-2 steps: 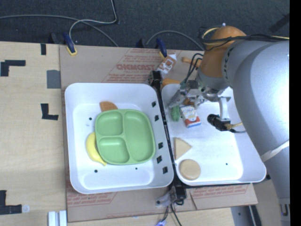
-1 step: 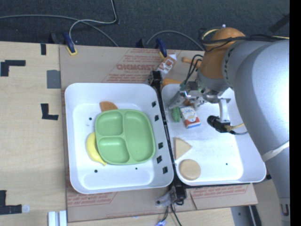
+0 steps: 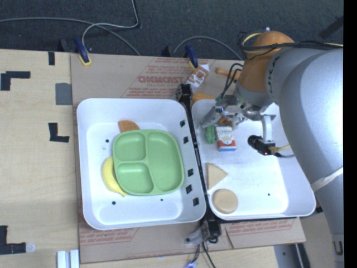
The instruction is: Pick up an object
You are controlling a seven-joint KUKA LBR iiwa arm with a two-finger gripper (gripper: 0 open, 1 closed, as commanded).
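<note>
Taking the divider (image 3: 193, 144) between the two bins as landmark: nearest the viewer, just right of it, a round tan biscuit-like piece (image 3: 225, 200) and a pale wedge (image 3: 215, 174) lie in the right bin (image 3: 279, 200) with bare floor beside them. Left of the divider, a green sectioned plate (image 3: 148, 162) covers most of a banana (image 3: 111, 177) in the left bin (image 3: 89, 149).

Farther back, close right of the divider, the tool (image 3: 222, 116) is poised above a small white and red carton (image 3: 226, 138) and a green piece (image 3: 210, 134). Whether it is spread or pressed together cannot be told.

A straight descent centred on the carton is judged best, so that the green piece is not nudged. The divider leaves little room leftward; more is offered rightward. Beyond, the tabletop (image 3: 139, 80) carries clamps and cables.
</note>
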